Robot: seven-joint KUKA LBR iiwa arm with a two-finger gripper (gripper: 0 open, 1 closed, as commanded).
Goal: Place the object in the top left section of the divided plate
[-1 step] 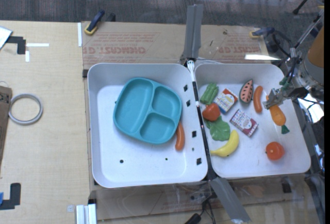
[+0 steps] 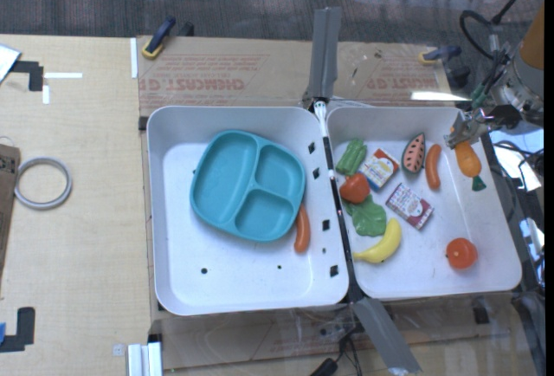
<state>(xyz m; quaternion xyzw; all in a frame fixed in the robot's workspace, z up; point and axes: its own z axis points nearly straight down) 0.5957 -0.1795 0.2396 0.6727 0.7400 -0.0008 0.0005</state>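
Note:
A teal divided plate (image 2: 247, 184) lies in the left bin (image 2: 173, 262), with one large section on its left and two smaller ones on its right, all bare. My gripper (image 2: 463, 137) hangs over the right bin's (image 2: 433, 279) far right side. It is shut on an orange carrot (image 2: 468, 161) with a green stem. The carrot's upper end sits between the fingertips and the rest hangs down above the bin floor.
A reddish sausage (image 2: 301, 231) lies beside the plate's lower right rim. The right bin holds a green pepper (image 2: 351, 156), tomato (image 2: 355, 188), banana (image 2: 381, 246), watermelon slice (image 2: 415, 153), a second sausage (image 2: 433, 166), cartons and an orange fruit (image 2: 461, 253). A tape roll (image 2: 41, 182) rests on the bench at the left.

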